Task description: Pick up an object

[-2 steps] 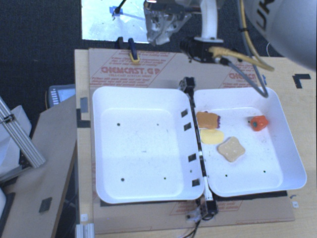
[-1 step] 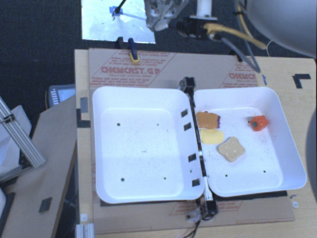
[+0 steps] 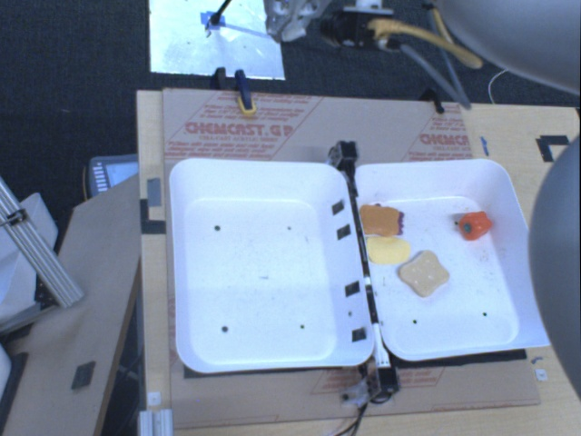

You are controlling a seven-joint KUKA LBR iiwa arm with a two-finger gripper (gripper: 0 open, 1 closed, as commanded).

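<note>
The right bin (image 3: pixel 504 321) holds several small objects. An orange slab with a purple edge (image 3: pixel 381 220) lies by its left wall, and a flat yellow piece (image 3: pixel 388 250) sits just below it. A tan bread-shaped slice (image 3: pixel 424 272) rests near the middle. A red-orange pepper (image 3: pixel 473 225) sits towards the right wall. My gripper (image 3: pixel 290 12) hangs at the top of the view, beyond the far edge of the bench and well away from the objects. The grey arm runs along the top right and down the right side.
The left bin (image 3: pixel 195 334) joins the right one at a black hinge strip (image 3: pixel 354 243). A shiny metal sheet (image 3: pixel 213 25) lies under the gripper. A yellow clamp (image 3: pixel 245 103) grips the board's far edge. An aluminium rail (image 3: pixel 36 252) stands at the left.
</note>
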